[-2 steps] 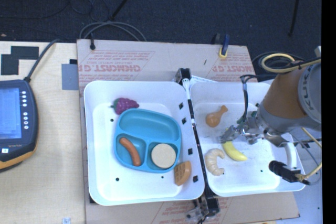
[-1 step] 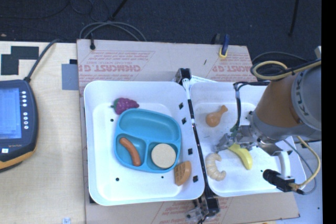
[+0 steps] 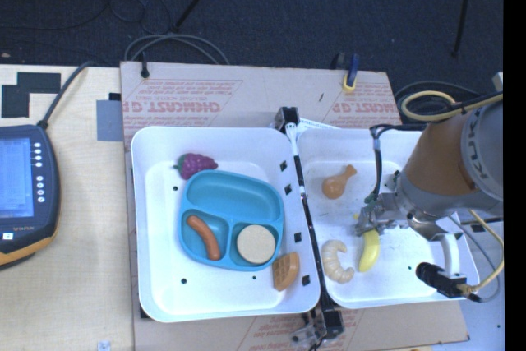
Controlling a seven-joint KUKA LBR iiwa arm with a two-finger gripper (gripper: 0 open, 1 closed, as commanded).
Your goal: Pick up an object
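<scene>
Hovering low in the right bin [image 3: 411, 145], the pincer [image 3: 374, 224] sits right at the upper end of the banana [image 3: 369, 251], which lies nearly upright in the view with its lower tip toward the bin's front wall; this reads as a descent onto the fruit's top end, and the banana looks like the object being tried for. Whether the pincer is apart, together or clamped cannot be told from this slant, because the wrist and its cabling cover the tips. The banana rests on the bin floor, just beside the shrimp [image 3: 337, 261] on its left, so a sideways nudge could push one into the other. The chicken drumstick [image 3: 338, 182] lies apart, nearer the divider between the bins, with bare white floor around it, and would give more room for approach. The arm [image 3: 444, 164] enters over the right rim, which limits reach to the far corners. In the left bin [image 3: 156, 259] a blue sectioned plate [image 3: 234, 193] holds a sausage [image 3: 204, 236] and a round cracker-like piece [image 3: 256, 243] in separate compartments; grapes [image 3: 196, 164] lie off its upper-left edge and a bread piece [image 3: 286, 270] leans near the divider. A teach pendant [image 3: 23, 193] lies on the desk [image 3: 74, 284], well clear
</scene>
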